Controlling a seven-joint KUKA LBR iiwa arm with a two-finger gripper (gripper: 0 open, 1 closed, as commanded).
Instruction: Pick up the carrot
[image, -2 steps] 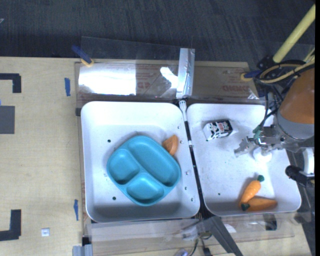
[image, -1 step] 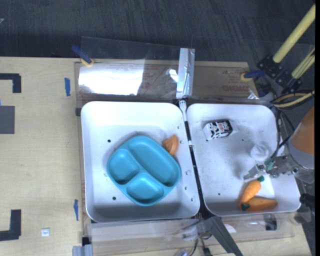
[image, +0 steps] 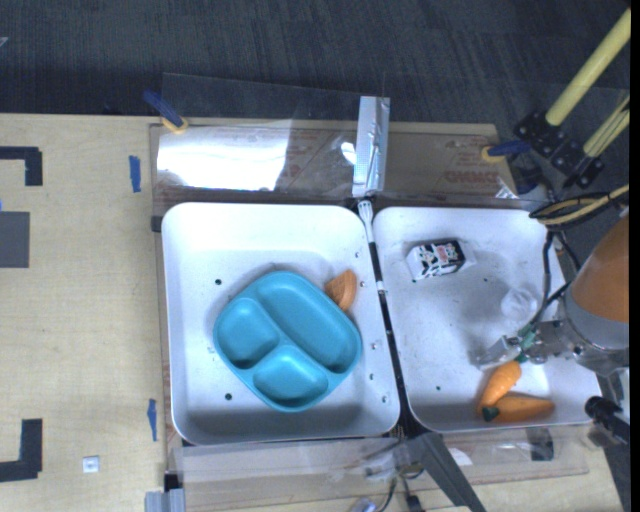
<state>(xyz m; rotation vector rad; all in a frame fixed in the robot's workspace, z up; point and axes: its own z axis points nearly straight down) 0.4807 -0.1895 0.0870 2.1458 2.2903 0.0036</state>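
An orange carrot (image: 500, 382) lies tilted in the front right part of the right bin (image: 450, 320). A second orange carrot-like piece (image: 521, 407) lies flat just in front of it, touching it. My gripper (image: 518, 346) reaches in from the right and hangs directly above the upper end of the tilted carrot, very close to it. I cannot tell whether it touches the carrot. A third orange piece (image: 343, 290) rests in the left bin (image: 200, 250) against the dividing wall.
A blue divided plate (image: 288, 338) takes up the middle of the left bin. A small black and white packet (image: 437, 258) lies at the back of the right bin. A clear crumpled wrapper (image: 519, 300) sits behind the gripper. Cables and yellow rods (image: 590, 70) stand at the back right.
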